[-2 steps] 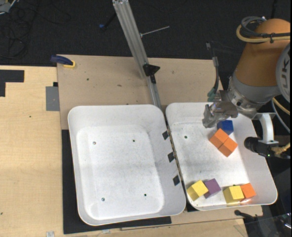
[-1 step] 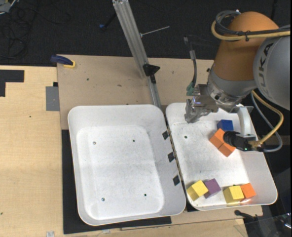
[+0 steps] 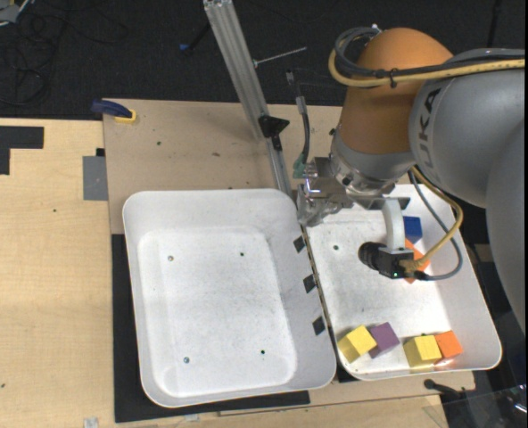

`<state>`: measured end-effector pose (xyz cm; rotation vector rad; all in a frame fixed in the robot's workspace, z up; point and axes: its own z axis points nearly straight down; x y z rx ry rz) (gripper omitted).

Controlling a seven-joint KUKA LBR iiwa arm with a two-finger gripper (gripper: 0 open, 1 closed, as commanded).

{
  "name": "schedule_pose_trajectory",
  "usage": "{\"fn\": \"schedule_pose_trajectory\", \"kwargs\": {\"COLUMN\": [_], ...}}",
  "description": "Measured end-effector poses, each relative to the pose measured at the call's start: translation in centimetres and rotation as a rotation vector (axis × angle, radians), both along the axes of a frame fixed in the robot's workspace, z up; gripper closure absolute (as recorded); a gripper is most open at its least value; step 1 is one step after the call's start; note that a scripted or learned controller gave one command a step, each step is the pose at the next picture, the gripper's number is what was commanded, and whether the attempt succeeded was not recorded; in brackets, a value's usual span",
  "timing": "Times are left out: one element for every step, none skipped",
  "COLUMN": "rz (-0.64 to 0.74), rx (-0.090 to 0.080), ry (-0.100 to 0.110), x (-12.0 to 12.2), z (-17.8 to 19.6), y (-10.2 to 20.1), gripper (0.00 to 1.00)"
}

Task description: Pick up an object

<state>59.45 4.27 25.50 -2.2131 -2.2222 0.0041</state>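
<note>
My gripper (image 3: 321,200) hangs over the back left corner of the right bin (image 3: 478,324), close to the rim between the two bins. Along that bin's front edge lie a yellow block (image 3: 357,341), a purple block (image 3: 385,334), a second yellow block (image 3: 422,350) and an orange block (image 3: 449,343). A blue block (image 3: 412,228) lies near the bin's back right, with a small orange piece (image 3: 415,263) just in front of it. The arm's wrist hides part of the bin's back. Nothing shows in the gripper.
The left bin (image 3: 157,212) is white with a speckled floor. A slanted metal rail (image 3: 243,78) rises behind the bins, near the wrist. A blue and yellow clamp (image 3: 114,110) sits at the bench's back left corner.
</note>
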Motion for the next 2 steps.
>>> {"fn": "schedule_pose_trajectory", "kwargs": {"rz": [0.000, 0.001], "rx": [-0.001, -0.003], "ry": [-0.003, -0.002], "x": [1.20, 1.14], "z": [-0.15, -0.13], "y": [4.68, 4.58], "gripper": [1.00, 0.00]}}
